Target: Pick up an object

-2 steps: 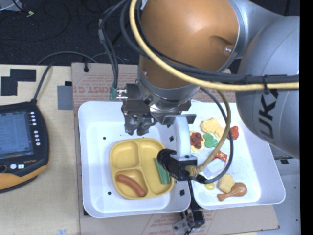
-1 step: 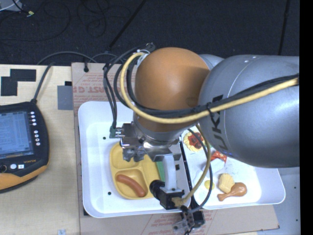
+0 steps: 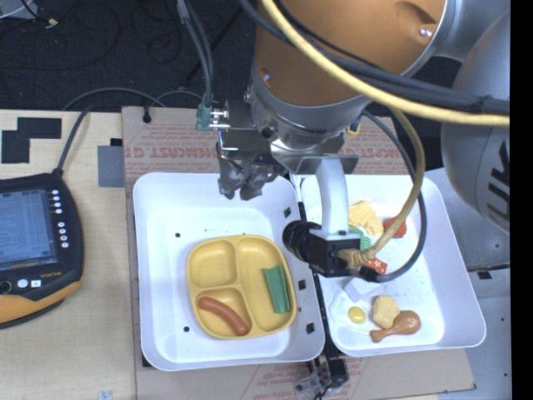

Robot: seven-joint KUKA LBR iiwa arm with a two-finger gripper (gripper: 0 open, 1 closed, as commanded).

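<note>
Sausage and green block are located in separate compartments of yellow divided plate, L bin, front-centre. Gripper is positioned over same bin's rear R corner, apart from plate; open/closed state cannot be determined. Drumstick is located in R bin, front.

The arm runs off the top edge and covers the right bin's back wall. A yellow ridged piece and a red scrap lie half hidden beneath it, too little showing to tell what they are. The pendant is cut by the left edge.
</note>
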